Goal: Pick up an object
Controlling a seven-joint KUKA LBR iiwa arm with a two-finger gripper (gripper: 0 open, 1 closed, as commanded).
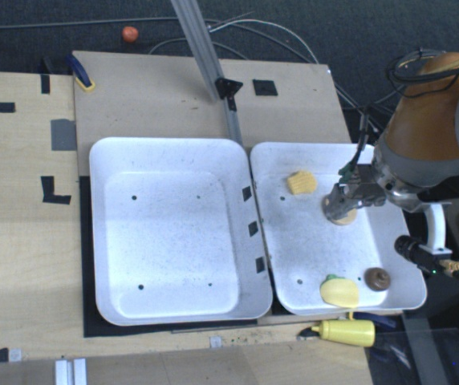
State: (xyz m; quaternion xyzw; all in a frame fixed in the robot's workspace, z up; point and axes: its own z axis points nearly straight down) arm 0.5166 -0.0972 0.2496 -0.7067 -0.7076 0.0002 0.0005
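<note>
White plastic makes up both bins: the left bin comes first and offers nothing to grasp, so the work lies in the right bin. Moving across it, a small yellow block sits near the far wall, and a rounded yellow piece lies against the near rim, with a small brown disc just beside it. The gripper is low over the bin's right half, with a pale round thing peeking out beneath it; whether it is spread or closed I cannot tell. To do this grasp well, it should settle squarely over that piece, close fully, then lift straight up without grazing the right wall.
</note>
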